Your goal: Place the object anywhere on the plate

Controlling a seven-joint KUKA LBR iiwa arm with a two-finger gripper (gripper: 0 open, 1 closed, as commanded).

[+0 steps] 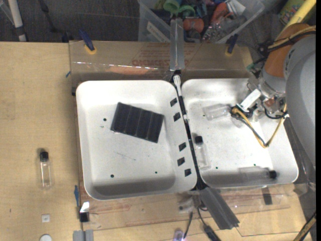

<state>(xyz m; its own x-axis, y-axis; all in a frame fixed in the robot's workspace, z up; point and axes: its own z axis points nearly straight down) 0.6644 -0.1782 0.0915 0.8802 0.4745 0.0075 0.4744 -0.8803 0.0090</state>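
A black ribbed rectangular plate (138,122) lies flat in the left bin (90,179), slightly turned. In the right bin (286,157) lie three clear vials. One vial (217,111) rests near the bin's middle back. Another vial with a black cap (200,152) lies along the divider. The third vial (257,173), black cap to the right, lies at the front wall. My gripper (265,106) hangs low over the right bin's back right part, just right of the middle vial. Nothing can be seen held in it.
A clear tub of colourful objects (200,4) stands behind the bins. One more small vial (45,168) lies on the wooden bench left of the bins. The grey arm (303,84) fills the right side above the right bin.
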